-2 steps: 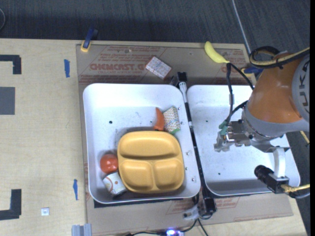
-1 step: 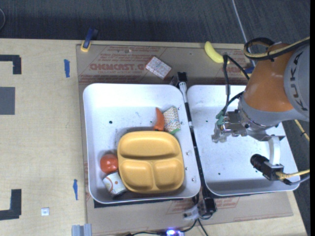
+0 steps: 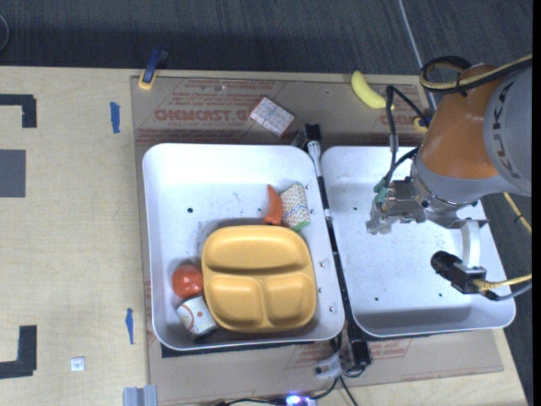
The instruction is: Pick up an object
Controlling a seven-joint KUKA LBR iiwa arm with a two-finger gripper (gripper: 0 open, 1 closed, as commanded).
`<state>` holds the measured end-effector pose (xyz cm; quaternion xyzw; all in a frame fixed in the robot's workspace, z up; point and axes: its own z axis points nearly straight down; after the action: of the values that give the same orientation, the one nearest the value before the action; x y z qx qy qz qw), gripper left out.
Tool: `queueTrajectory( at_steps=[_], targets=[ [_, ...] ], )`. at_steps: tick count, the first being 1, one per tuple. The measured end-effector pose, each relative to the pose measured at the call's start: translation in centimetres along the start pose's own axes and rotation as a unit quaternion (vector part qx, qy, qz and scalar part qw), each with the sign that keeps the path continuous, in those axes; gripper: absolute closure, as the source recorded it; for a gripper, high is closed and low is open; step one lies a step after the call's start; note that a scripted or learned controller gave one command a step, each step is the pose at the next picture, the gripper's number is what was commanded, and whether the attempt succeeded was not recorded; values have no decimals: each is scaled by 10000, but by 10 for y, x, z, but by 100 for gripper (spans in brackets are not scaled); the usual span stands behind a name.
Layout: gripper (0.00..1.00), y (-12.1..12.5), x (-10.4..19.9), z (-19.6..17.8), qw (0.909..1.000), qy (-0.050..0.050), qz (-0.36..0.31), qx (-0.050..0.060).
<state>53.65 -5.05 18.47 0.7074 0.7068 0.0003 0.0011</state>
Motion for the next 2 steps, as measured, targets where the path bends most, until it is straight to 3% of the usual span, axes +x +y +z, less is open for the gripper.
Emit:
queueTrajectory(
  at_steps=[1, 2],
  targets=[
    [100, 39, 10, 0, 10000, 2, -11, 0],
    [100, -53, 37, -50, 10000, 12, -12, 23]
  ],
)
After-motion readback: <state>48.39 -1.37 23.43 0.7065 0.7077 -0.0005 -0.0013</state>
